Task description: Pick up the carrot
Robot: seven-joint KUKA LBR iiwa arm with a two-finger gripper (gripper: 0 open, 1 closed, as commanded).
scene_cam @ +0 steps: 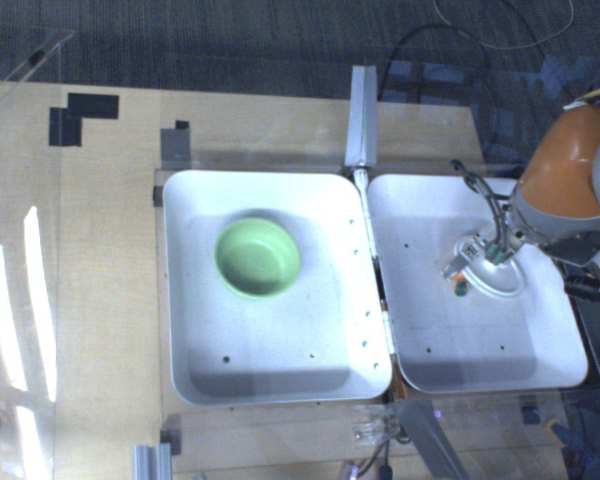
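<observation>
A small orange piece with a green end, the carrot (461, 287), shows in the right bin (430, 318) near its middle. Most of it is hidden under the gripper (464, 269), which hangs right over it at the end of the grey arm with the orange band (570, 173). From this view I cannot tell whether the carrot is touched or held.
A green bowl (258, 257) sits in the left bin (230, 368), towards its back. A metal divider (372, 258) runs between the two bins. Black cables (485, 193) trail from the wrist across the right bin's back right corner.
</observation>
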